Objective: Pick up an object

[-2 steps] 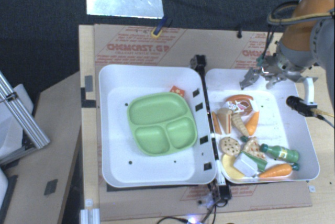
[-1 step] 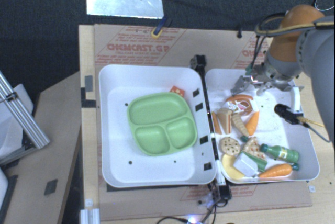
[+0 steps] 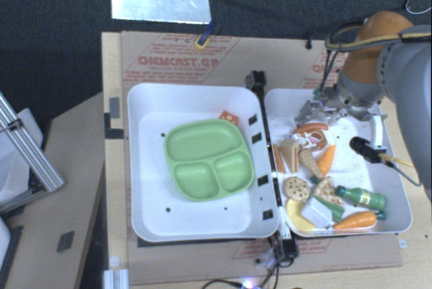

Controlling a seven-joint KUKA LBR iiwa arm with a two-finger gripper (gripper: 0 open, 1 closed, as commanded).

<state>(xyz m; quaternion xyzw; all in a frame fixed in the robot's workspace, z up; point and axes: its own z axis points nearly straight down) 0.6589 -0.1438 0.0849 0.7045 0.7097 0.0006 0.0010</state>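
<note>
Grey gripper (image 3: 318,107) hovered just above the sausage (image 3: 311,126); I couldn't tell its state; descent and a grasp came next, I judged.

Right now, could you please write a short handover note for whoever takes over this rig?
Tool: low over the right bin's far end, just above the hot dog; nothing seen in its grip.
Right bin: toy food piled along its left and near side, including a green bottle, carrot and cookie.
Left bin: green divided plate, small red-orange item.
Done: no pick yet.
Left: grasp and lift one object.
</note>
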